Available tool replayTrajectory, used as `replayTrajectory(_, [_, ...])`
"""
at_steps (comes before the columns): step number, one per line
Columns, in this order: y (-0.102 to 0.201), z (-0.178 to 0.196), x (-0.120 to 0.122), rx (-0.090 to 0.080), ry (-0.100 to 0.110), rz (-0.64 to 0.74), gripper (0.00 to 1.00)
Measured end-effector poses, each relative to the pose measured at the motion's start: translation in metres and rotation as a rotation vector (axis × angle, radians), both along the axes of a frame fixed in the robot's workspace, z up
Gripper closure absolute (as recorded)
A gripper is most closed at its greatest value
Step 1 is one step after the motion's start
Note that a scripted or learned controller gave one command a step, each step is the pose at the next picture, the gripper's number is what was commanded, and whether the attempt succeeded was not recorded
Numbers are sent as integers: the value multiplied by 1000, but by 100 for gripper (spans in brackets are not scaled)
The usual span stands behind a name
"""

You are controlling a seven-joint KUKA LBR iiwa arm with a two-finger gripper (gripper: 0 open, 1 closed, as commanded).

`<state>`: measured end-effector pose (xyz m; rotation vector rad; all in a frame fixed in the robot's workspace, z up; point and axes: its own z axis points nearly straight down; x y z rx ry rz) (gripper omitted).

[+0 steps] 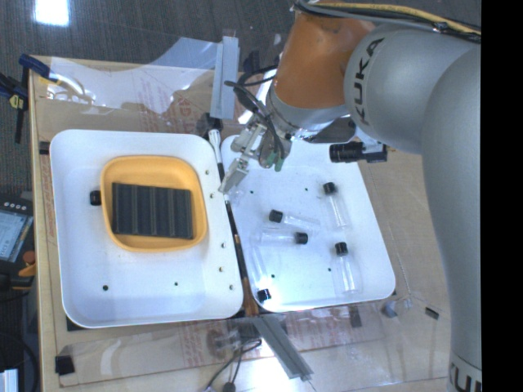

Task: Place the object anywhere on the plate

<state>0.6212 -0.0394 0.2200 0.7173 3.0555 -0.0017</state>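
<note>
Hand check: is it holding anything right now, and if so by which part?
It cannot be told. The hand hangs over the left rim of the right bin, and its tip blurs against the white. The capped tubes lie loose in the bin.

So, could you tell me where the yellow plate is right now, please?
The yellow plate sits in the left bin of the camera view, with a dark ribbed block resting on it.

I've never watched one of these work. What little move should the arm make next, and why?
Probably lower toward one of the clear tubes in the right bin. The hand hangs over that bin's upper left corner, and the yellow plate in the left bin has no tube on it yet.
</note>
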Motion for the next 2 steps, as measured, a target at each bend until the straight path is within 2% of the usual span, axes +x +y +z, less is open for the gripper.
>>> replayTrajectory(1, [21, 23, -9, 1, 0, -63, 0])
replayTrajectory(2, [40, 12, -4, 2, 4, -25, 0])
